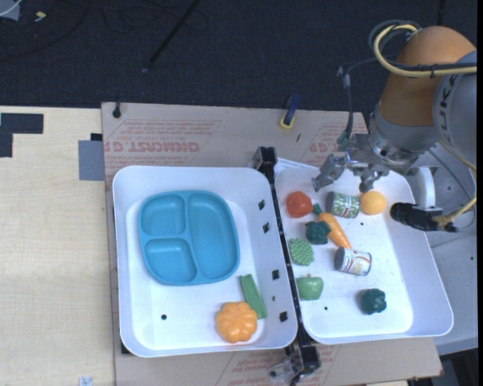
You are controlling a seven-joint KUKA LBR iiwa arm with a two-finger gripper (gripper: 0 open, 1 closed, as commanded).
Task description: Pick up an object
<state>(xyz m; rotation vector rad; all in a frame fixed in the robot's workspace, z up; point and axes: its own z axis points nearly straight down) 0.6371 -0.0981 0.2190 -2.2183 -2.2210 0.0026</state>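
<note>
The grey two-finger gripper (348,174) is being held with fingers spread and nothing between them, over the far edge of the right-hand shallow white bin (423,296). A small green-labelled tin can (344,205) is lying just beneath; squaring across its body is advised.

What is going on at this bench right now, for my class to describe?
A grey robot arm's gripper hangs over the far end of the right bin, above a small can and an orange. It holds nothing. Toy foods lie scattered in that bin; the left bin holds a blue plate and a pumpkin.
</note>
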